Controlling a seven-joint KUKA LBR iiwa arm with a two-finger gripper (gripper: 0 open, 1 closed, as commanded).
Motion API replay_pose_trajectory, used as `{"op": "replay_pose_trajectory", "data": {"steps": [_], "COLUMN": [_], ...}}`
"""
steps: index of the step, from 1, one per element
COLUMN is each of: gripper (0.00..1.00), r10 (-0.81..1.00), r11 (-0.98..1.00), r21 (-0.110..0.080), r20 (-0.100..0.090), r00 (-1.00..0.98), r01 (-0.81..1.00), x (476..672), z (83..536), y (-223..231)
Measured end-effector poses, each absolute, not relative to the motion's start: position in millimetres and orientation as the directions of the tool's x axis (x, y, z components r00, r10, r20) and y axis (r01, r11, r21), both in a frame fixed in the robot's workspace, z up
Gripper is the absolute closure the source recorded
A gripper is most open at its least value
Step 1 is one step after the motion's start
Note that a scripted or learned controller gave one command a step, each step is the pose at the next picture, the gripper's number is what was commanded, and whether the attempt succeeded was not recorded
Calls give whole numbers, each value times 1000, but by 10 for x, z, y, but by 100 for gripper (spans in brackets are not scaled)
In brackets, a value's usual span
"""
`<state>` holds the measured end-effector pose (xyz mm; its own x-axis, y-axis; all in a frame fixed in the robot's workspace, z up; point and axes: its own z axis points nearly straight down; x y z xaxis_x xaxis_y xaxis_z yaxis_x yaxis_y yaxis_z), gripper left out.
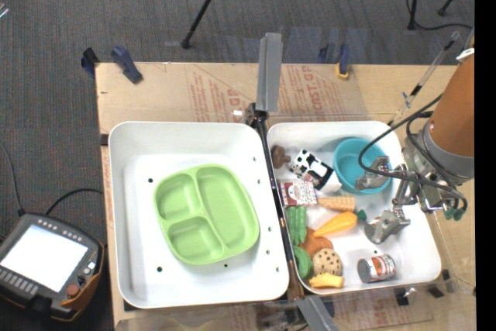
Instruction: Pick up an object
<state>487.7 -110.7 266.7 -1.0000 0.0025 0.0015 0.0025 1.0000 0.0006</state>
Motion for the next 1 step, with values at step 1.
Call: {"op": "replay_pose_trajectory", "data": {"steps": [1], "gripper": [0], "r10": [43], "r11": [999], "r21": [3], "r20": [14], "r00": [-999], "r01": [43], "x": [5337], "z": [1449], "y": [-1231]}}
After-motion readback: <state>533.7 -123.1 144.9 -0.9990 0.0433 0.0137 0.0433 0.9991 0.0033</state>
